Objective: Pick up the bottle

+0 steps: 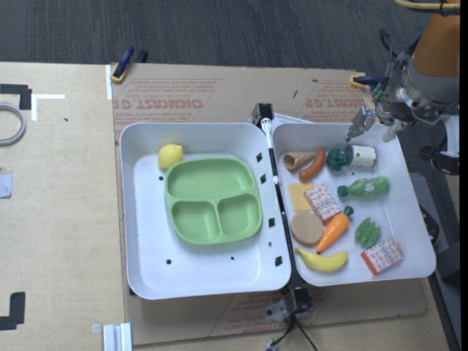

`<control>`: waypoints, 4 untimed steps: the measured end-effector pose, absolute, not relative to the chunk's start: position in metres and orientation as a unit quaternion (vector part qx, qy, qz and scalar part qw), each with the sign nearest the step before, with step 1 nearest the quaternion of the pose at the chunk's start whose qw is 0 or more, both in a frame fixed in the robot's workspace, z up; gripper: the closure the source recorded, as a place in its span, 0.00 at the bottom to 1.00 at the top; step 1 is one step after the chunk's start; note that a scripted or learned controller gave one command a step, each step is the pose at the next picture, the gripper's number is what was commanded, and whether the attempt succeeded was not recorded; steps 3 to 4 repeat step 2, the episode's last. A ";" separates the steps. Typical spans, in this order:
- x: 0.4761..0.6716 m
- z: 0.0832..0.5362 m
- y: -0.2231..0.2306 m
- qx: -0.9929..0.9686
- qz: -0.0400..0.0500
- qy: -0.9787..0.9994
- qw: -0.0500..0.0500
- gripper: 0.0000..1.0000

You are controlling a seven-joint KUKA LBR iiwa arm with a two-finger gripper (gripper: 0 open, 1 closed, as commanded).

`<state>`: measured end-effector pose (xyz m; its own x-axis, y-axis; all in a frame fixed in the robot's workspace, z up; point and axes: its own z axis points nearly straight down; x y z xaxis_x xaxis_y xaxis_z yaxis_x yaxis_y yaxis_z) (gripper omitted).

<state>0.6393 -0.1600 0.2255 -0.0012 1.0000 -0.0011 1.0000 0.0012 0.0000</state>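
Observation:
A green bottle (363, 189) with a pale label lies on its side in the right bin (413, 218), its cap pointing left. Just above it lies a smaller item (351, 156) with a dark green end and a white body. My gripper (374, 127) hangs over the right bin's back rim, above and slightly right of the bottle, well apart from it. Its two fingers (357, 126) are spread open with nothing between them.
The right bin also holds a sausage (312, 164), a cone, a cracker pack (320, 199), a carrot (333, 228), a banana (322, 259), a round biscuit, a green leafy piece and a red pack (382, 255). The left bin (139, 218) holds a green divided plate (213, 199) and a lemon (170, 154).

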 end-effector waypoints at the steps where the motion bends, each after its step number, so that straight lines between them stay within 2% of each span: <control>1: 0.640 0.235 -0.160 0.706 -0.001 0.708 0.001 1.00; 2: 0.536 0.242 -0.159 0.602 0.000 0.799 0.000 1.00; 4: 0.536 0.242 -0.159 0.602 0.000 0.799 0.000 1.00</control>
